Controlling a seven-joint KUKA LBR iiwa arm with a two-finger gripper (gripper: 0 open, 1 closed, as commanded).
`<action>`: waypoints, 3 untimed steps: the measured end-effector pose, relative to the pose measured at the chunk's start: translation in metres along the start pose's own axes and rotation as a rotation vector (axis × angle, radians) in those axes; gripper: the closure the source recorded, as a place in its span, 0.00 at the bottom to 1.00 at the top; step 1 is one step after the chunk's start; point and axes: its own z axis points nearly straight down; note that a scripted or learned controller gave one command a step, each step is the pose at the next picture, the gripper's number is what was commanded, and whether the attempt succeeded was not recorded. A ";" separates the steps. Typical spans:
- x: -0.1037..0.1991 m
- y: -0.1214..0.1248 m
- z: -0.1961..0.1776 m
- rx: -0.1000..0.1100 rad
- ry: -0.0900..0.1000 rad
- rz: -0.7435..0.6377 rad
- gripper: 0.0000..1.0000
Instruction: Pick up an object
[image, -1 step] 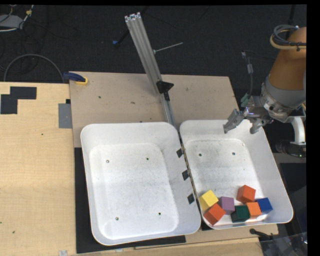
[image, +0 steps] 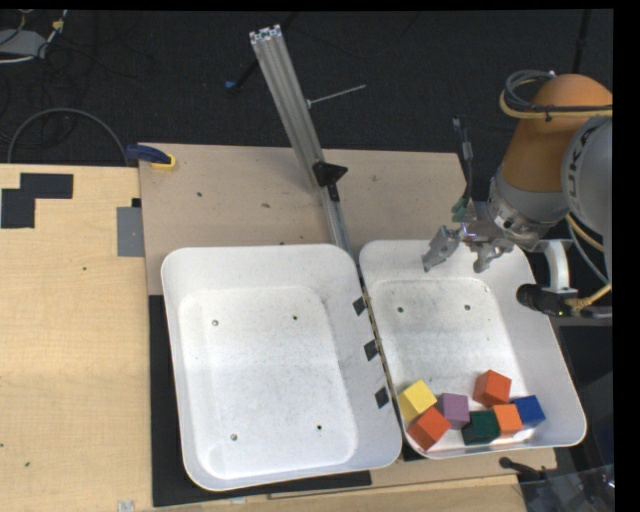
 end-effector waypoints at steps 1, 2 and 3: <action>0.024 0.011 0.086 -0.008 -0.002 0.005 0.00; 0.024 0.011 0.077 -0.006 -0.001 0.005 1.00; 0.090 -0.001 -0.101 -0.016 -0.001 0.002 1.00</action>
